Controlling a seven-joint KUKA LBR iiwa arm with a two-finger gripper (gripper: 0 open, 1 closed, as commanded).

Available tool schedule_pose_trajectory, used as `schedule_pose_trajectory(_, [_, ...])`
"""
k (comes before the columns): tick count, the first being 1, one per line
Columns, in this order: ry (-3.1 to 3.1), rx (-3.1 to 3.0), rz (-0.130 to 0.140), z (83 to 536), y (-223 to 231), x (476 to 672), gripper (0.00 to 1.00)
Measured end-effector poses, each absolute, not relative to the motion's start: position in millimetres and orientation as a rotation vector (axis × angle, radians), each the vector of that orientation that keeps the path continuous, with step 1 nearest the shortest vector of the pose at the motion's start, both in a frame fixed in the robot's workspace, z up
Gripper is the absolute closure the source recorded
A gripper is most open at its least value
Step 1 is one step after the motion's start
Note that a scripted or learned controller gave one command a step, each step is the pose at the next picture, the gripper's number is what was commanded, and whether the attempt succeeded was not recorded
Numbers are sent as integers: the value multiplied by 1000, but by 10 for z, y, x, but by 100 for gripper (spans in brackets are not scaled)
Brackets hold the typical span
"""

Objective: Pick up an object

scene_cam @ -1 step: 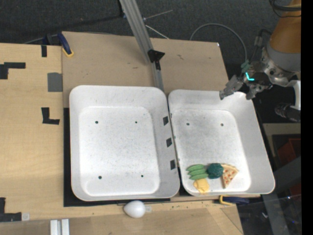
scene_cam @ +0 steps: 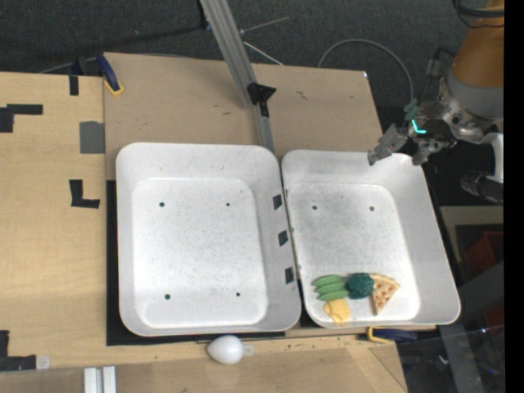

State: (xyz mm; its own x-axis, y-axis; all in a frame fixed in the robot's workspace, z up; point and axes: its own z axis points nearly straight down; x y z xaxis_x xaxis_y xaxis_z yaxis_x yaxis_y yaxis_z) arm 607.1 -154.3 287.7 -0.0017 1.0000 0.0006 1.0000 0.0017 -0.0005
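gripper [scene_cam: 399, 146] hangs at far right corner of right bin [scene_cam: 426, 219], above its rim, fingers spread, nothing between them. small toys lie together at near edge of same bin, well apart from gripper: green piece [scene_cam: 330, 285], dark teal piece [scene_cam: 359, 284], pizza slice [scene_cam: 383, 292], yellow piece [scene_cam: 337, 309]. left bin [scene_cam: 131, 219] stands beside. white egg-shaped thing [scene_cam: 225, 350] rests on bench, in front of left bin.
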Motion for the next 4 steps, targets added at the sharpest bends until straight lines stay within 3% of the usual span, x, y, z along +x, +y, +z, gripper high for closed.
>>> schedule_pose_trajectory(2, [-2219, -2218, 8, 1939, -1598, 5970, 0])
schedule_pose_trajectory(3, [-2221, -2215, 8, 1431, -1561, 6049, 0])
schedule_pose_trajectory(4, [-2225, -2217, 2, 1566, -1558, 6063, 100])
